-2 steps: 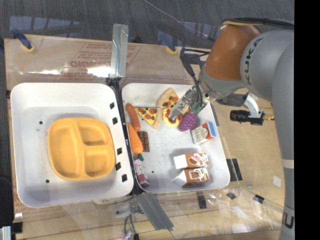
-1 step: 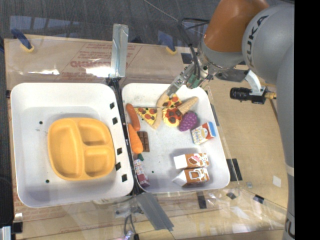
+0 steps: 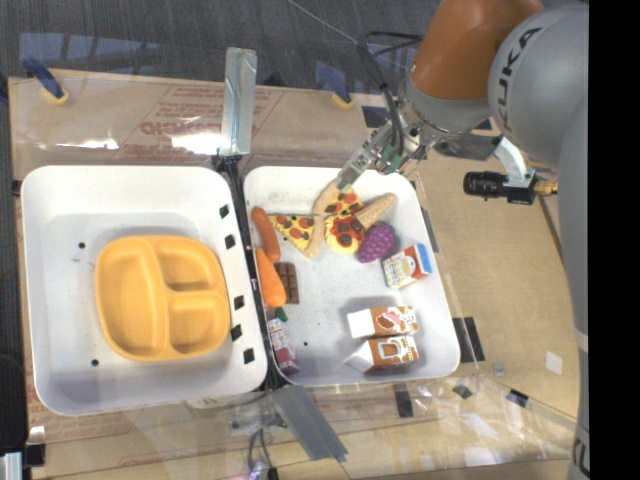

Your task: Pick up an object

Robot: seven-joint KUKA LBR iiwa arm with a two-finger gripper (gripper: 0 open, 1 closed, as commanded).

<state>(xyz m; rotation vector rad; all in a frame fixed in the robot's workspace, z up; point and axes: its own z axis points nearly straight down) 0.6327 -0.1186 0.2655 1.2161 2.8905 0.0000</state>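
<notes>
The grey arm (image 3: 540,68) with its orange band is reaching in from the right and hanging over the far edge of the right bin (image 3: 440,353). Its fingers (image 3: 375,158) are sitting just above the far rim of that bin, close to the pizza slice (image 3: 343,206) lying below them; whether they are apart or together cannot be told, and nothing is showing between them.

The right bin is carrying all the small toys. A second pizza slice (image 3: 297,232) is lying beside the first, toward the bin's left wall. An ice-cream cone (image 3: 372,209) and a purple bunch of grapes (image 3: 377,241) are resting just right of the pizza. A hot dog (image 3: 265,232) and a carrot (image 3: 271,280) are lying along the left wall, with a chocolate bar (image 3: 289,282) beside the carrot and a small bottle (image 3: 281,348) near the near-left corner. Three little cartons (image 3: 382,321) are sitting toward the near-right corner.

The left bin (image 3: 60,198) is holding a yellow divided tray (image 3: 160,295).
</notes>
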